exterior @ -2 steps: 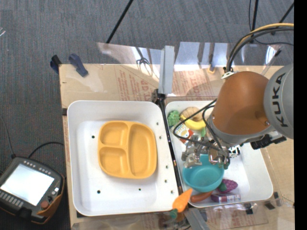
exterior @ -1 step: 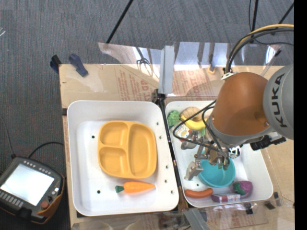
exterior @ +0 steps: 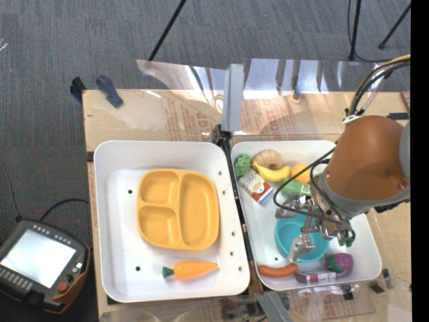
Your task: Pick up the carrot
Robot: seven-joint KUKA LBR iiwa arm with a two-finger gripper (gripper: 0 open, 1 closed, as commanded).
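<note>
Over right bin, gripper above teal bowl; finger state: can't tell, wrist blocks view. Carrot in left bin, near front wall, below yellow tray.

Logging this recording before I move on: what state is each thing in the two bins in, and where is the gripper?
carrot: lying flat in the left bin, below the tray, untouched.
yellow divided tray: upright, compartments bare.
teal bowl: upright in the right bin, under the gripper.
banana: lying near the right bin's far wall.
sausage: lying at the right bin's near edge.
gripper: over the teal bowl.
</note>
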